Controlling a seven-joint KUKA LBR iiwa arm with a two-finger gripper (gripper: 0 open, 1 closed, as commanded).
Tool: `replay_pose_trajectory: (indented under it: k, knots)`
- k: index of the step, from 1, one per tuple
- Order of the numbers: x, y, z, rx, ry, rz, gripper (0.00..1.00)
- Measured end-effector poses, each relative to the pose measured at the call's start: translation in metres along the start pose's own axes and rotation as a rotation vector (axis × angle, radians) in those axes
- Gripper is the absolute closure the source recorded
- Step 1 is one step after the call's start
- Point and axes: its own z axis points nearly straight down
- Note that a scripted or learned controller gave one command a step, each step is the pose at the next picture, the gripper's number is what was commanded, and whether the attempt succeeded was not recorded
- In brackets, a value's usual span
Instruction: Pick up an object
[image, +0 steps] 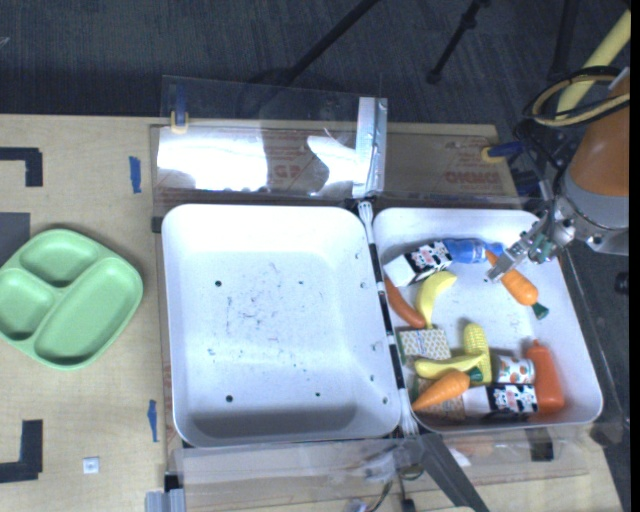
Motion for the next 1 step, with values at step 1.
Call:
replay_pose_trajectory:
  k: [1]
  knots:
    - [-0.0127,-0.0263,0.101,0.001,0.001,0.056,1.0]
